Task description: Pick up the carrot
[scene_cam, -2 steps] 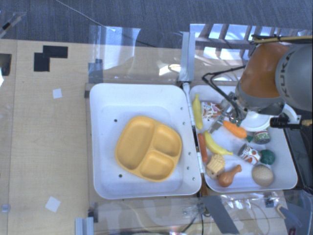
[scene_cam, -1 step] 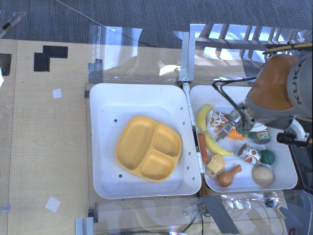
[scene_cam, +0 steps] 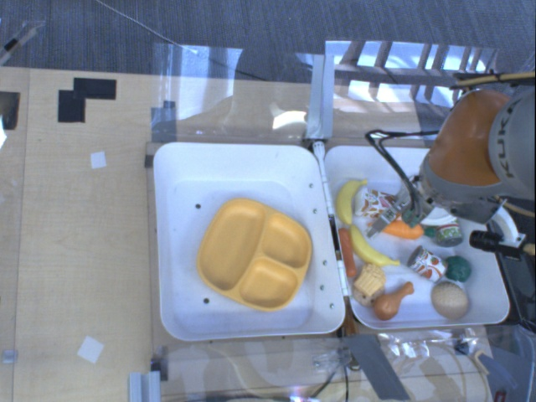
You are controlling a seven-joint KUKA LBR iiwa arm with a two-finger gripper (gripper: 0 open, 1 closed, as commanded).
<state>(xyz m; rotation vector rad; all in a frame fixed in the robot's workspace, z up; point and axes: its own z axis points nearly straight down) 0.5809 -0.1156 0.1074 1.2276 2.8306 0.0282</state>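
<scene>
Arm came in from the right over the right bin (scene_cam: pixel 499 308), the orange-banded wrist sitting above that bin's upper right part. Gripper (scene_cam: pixel 402 219) was down among the toy food, its tip at the left end of the carrot (scene_cam: pixel 404 231). Carrot lay on its side on the bin floor, a short orange piece roughly level, pointing right, partly under the arm's shadow. Taking the carrot as landmark: a yellow banana (scene_cam: pixel 368 246) lay just below and to its left, running diagonally; a second, curved banana (scene_cam: pixel 347 198) stood up and to the left; a printed packet (scene_cam: pixel 378 203) sat up-left, close by; a small dark can (scene_cam: pixel 444 234) lay just to the right; a striped can (scene_cam: pixel 428 264) below right; a green round thing (scene_cam: pixel 458 268) further right and lower; a pale egg (scene_cam: pixel 450 299) well below right; a brown drumstick (scene_cam: pixel 391 301) below; a corn piece (scene_cam: pixel 368 282) below left; a red sausage (scene_cam: pixel 347 254) to the left, by the bin wall. The yellow divided plate (scene_cam: pixel 255 252) sat far left in the left bin (scene_cam: pixel 172 224). Claw state: could not tell how far apart it stood, nor whether it had any hold on the carrot; the tip was too small and dark. Judged the step as descent or closing at the carrot, lift not yet done. Next move would call for a firm close across the carrot's body, clear of the neighbouring banana and packet, then a straight lift.
</scene>
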